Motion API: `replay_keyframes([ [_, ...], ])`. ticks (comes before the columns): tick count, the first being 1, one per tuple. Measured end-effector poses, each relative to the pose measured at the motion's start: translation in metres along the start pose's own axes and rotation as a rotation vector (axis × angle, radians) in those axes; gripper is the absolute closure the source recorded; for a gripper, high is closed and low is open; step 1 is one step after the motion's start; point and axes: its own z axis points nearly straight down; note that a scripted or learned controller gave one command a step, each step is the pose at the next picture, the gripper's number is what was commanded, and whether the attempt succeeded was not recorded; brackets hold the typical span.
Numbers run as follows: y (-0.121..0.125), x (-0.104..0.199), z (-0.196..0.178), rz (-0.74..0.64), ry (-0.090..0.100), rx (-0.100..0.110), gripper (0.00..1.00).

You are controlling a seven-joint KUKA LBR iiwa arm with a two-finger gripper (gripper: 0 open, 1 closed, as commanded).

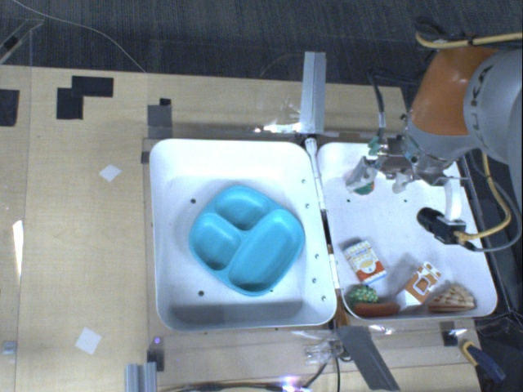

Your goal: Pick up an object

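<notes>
Camera view: two bins, gripper high in the right one

Left bin [172,219]: holds a blue divided dish [247,239] with three compartments, sitting near the bin's middle, tilted in plan. Nothing lies in the compartments.

Right bin [482,256]: small items gathered along the near edge. A small carton with an orange picture [364,261] lies near the dividing wall. Just below it, a green-and-red vegetable piece [369,298] sits in the near-left corner. To the right, an orange-and-white box [423,282] lies tilted, touching or just beside a sandwich-like wedge [452,299] in the near-right corner.

Gripper [384,172]: over the far part of the right bin, well apart from the items. Fingers spread apart, pointing down; nothing between them. A small green patch shows at the left finger; cannot tell what it is.
</notes>
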Motion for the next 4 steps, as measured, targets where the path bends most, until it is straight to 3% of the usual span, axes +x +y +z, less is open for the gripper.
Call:
replay_keyframes([
  [1, 0.023, 0.009, 0.0, 0.09, 0.0, 0.0, 0.0],
  [2, 0.057, -0.029, 0.029, 0.135, -0.001, 0.001, 0.0],
  [3, 0.067, -0.033, 0.099, -0.126, -0.001, -0.002, 0.0],
  [4, 0.069, -0.032, 0.086, -0.132, -0.002, -0.008, 1.0],
])
